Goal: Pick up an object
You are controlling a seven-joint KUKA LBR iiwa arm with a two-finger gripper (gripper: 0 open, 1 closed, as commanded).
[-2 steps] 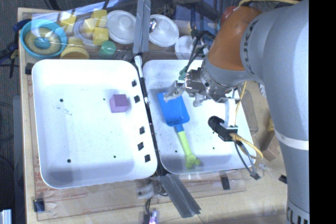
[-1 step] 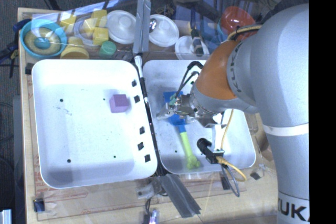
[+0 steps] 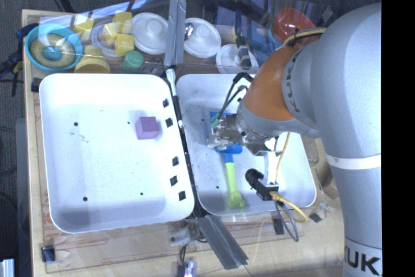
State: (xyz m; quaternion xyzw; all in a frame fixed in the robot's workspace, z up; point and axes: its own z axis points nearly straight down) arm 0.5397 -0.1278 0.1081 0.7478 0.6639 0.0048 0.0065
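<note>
Gripper (image 3: 224, 137) was low in right white bin (image 3: 298, 188), over green-handled blue brush (image 3: 231, 173). Couldn't tell its grip. Small purple block (image 3: 147, 127) sat mid left white bin (image 3: 78, 204).

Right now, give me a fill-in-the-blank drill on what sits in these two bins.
1. The purple block lies in the ____ bin.
2. The gripper is down in the ____ bin.
3. The tool below the gripper has a ____ handle.

Missing words: left; right; yellow-green
</note>
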